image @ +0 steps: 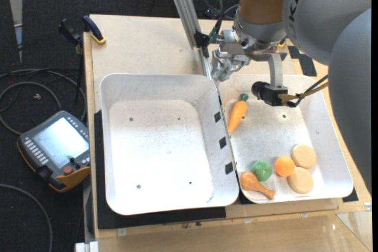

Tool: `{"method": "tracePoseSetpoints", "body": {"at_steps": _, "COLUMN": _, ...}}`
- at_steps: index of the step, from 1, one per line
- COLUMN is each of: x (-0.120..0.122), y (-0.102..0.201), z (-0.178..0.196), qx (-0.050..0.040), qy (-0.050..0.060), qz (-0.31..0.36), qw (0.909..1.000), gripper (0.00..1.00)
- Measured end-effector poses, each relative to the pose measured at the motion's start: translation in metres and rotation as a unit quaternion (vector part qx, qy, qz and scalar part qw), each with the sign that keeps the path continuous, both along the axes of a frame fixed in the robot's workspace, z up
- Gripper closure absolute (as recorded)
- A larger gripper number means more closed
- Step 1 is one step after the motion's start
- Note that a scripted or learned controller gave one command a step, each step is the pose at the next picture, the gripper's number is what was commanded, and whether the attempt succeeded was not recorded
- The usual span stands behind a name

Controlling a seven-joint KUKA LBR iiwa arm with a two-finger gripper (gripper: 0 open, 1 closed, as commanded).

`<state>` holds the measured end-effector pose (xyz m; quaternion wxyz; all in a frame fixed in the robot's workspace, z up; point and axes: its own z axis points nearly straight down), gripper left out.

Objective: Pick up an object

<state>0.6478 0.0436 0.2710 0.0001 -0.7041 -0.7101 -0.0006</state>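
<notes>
Five small toy foods sit in the right bin point(331, 144), all candidates for the pick. Claw point(224, 71) hangs at the bin's far left corner, near the divider between the bins; whether it is apart or together, cannot tell, metal bits blur together there. Nothing seen held.

Closest to the claw: carrot point(236, 115), just below it and slightly right, lying lengthwise along the bin's left wall, green top pointing away from the near edge. Looks like hard plastic, light, smooth, likely a bit slippery. Tapered, so best taken across the thick upper body near the green end, not the thin tip where it would squirt out. It sits near the sloped wall, which may crowd one side of the grip.

Well below the claw, toward the near edge: drumstick-shaped piece point(256, 184), green ball point(261, 170), orange ball point(284, 166), two tan round pieces point(303, 156) point(300, 180). They are bunched, some touching, so a clean grab there is harder. Balls likely roll; tan pieces look flattish, maybe easier edge to edge.

Left bin point(118, 91) lies left of the claw. All sits on the counter point(147, 38).
</notes>
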Motion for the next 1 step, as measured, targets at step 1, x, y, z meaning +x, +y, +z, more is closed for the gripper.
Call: {"method": "tracePoseSetpoints", "body": {"at_steps": 1, "x": 0.0033, "y": 0.0411, "z": -0.0234, "qx": -0.0002, "qy": 0.002, "qz": -0.001, "qw": 1.0, "gripper": 1.0}}
